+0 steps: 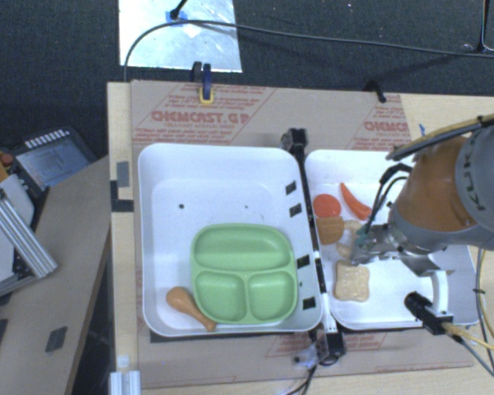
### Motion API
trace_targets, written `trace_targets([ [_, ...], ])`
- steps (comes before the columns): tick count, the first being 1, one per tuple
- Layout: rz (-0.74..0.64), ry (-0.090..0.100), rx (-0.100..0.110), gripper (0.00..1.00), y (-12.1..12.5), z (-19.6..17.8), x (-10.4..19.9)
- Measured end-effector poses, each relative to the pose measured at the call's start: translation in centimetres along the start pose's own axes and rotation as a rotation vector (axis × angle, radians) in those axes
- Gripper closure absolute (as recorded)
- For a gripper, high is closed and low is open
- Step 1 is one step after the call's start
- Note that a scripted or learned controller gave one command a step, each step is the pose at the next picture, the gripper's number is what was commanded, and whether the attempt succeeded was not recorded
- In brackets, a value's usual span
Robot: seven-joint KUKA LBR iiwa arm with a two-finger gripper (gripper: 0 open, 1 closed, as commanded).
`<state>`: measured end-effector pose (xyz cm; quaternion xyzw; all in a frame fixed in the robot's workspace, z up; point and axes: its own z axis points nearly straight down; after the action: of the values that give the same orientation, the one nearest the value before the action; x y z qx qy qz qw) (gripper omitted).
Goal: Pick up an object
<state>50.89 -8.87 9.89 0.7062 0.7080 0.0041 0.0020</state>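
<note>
Hovering low in the right bin (395, 315), gripper (356, 249) grip state unclear, toast slice (351, 282) just below it, tomato slice (326, 206) above-left.

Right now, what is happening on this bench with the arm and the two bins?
The grey and orange arm reaches into the right bin, its gripper low over a cluster of toy food: a red round piece, an orange-red chili-like piece and a tan slice. Nothing is visibly lifted yet. The left bin holds a green divided plate and a toy drumstick.
</note>
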Motion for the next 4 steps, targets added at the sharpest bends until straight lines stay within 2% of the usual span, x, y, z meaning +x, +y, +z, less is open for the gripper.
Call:
trace_targets([
  [2, -0.002, -0.004, 0.001, 1.00, 0.9, -11.7, -0.5],
  [3, -0.007, -0.001, 0.005, 1.00, 2.6, -11.8, 4.5],
  [4, -0.008, -0.001, 0.006, 1.00, 3.1, -13.0, 10.0],
])
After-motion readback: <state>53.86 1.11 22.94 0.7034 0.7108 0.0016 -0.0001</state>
